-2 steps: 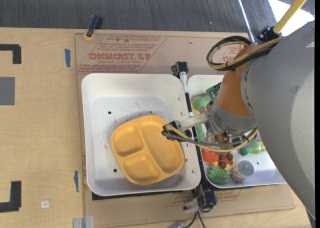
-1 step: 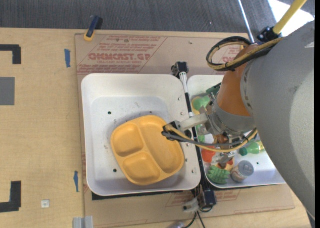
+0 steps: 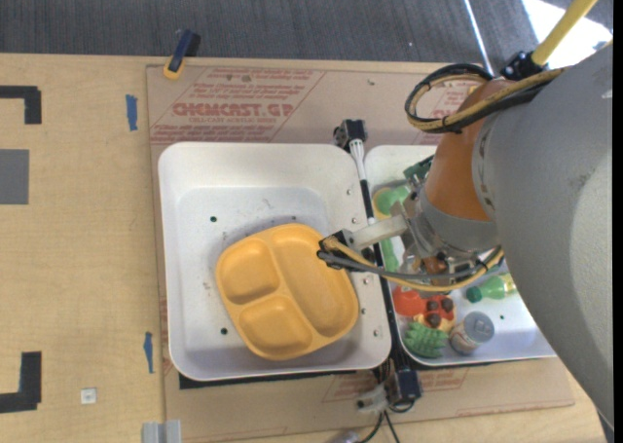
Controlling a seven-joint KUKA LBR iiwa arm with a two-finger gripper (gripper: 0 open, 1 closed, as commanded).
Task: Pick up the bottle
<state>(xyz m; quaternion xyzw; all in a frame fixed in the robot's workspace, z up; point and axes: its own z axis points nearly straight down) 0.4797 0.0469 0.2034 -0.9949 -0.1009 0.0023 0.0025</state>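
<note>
The grey arm with its orange band (image 3: pixel 458 173) hangs low over the right bin (image 3: pixel 506 349) and hides most of what lies in it. My gripper (image 3: pixel 433 271) points down into the bin's middle among the items. A green bottle-like shape (image 3: pixel 391 201) pokes out at the bin's left side, just left of the wrist. A green piece with a yellow tip (image 3: pixel 493 287) lies right of the gripper. I cannot tell which of these is the bottle, and nothing shows as lifted.
A yellow divided plate (image 3: pixel 287 290) fills the lower middle of the left bin (image 3: pixel 195 188). Near the right bin's front edge lie a ridged green toy (image 3: pixel 423 339), red and orange pieces (image 3: pixel 433 307) and a grey round object (image 3: pixel 471 332). Cables loop around the wrist (image 3: pixel 341 251).
</note>
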